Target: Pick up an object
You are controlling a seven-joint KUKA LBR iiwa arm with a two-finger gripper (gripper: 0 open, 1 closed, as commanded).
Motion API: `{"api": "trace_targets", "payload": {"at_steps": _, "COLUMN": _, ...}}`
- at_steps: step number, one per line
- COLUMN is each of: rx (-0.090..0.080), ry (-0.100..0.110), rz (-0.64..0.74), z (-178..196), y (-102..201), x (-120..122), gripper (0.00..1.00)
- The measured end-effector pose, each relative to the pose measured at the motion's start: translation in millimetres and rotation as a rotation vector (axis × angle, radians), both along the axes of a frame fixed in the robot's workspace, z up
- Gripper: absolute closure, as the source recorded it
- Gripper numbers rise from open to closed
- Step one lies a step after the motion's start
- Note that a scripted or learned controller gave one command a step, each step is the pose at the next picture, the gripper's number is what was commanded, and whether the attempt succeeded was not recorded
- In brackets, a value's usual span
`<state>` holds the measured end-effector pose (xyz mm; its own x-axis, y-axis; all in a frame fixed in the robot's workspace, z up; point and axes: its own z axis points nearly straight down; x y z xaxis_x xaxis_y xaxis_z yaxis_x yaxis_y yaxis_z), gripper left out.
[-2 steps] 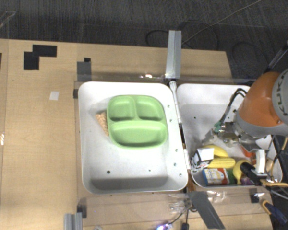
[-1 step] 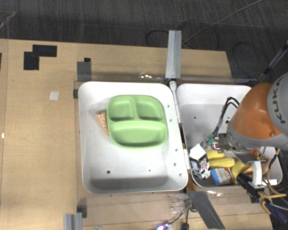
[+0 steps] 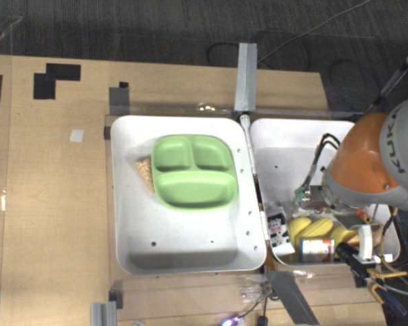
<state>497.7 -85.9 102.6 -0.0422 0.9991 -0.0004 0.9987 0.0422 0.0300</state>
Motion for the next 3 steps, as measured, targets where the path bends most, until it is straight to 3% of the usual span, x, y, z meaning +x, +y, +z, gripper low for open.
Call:
{"api": "trace_targets", "payload": {"at_steps": 1, "rx": 0.000, "ry": 0.027, "rz": -0.029, "z": 88.0, "y": 49.4, "x": 56.6, "gripper": 1.00}}
{"api": "trace_targets", "payload": {"at_steps": 2, "rx": 0.000, "ry": 0.028, "rz": -0.028, "z": 87.7, "y": 49.4, "x": 56.4, "gripper": 0.00}}
{"api": "trace_targets", "payload": {"at_steps": 3, "rx": 0.004, "ry": 0.017, "rz": -0.222, "z": -12.1, "y": -11.2, "x": 63.9, "gripper": 0.00}}
